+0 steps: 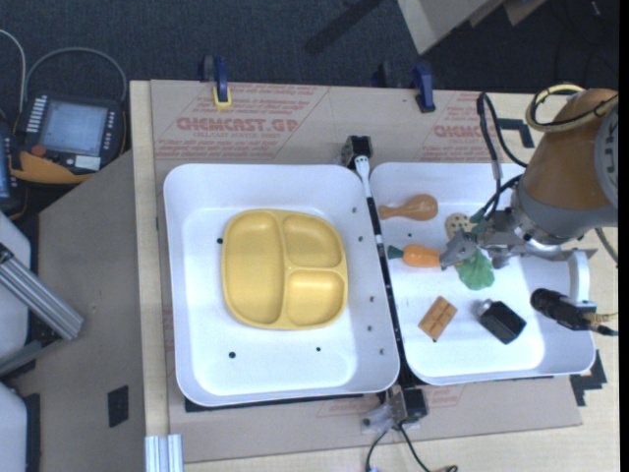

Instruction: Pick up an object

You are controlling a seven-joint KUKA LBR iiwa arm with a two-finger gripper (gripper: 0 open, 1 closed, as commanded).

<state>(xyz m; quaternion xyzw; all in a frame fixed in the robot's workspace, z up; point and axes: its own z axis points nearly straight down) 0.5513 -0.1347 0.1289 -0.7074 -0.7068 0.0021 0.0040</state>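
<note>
My gripper hangs low over the middle of the right bin, reaching in from the right. A green leafy toy lies directly under and just in front of it, partly covered by it. An orange carrot-like piece lies just left of the gripper. A tan wooden pear-shaped piece sits further back, and a small pale round piece is beside the gripper's far side. A brown block and a black block lie toward the bin's front.
The left bin holds a yellow divided plate. The raised wall between the two bins runs just left of the carrot piece. Blue clamps hold the board at the back edge.
</note>
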